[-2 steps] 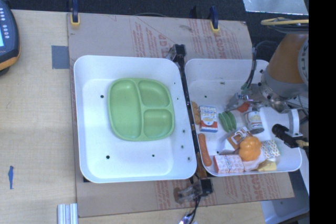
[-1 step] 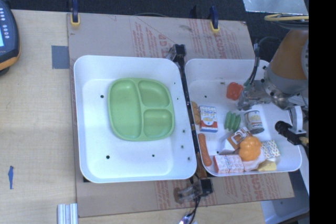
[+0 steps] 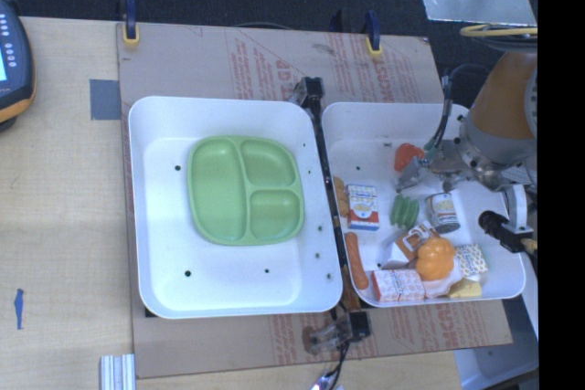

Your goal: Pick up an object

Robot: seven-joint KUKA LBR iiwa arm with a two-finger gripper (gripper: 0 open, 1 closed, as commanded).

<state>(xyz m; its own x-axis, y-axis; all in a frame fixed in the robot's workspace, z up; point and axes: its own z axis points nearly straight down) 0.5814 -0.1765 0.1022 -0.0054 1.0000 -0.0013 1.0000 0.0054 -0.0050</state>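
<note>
The hand (image 3: 422,171) is positioned at centre right, over the right bin (image 3: 366,119); its grip state cannot be told.

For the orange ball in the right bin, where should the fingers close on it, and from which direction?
Probably straight from above, fingers closing across the widest part of the orange ball. It is round and sits on top of the pile, so its upper half is exposed. Packets crowd it: the pink carton at lower left, a patterned packet to its right. A side approach looks blocked.
</note>
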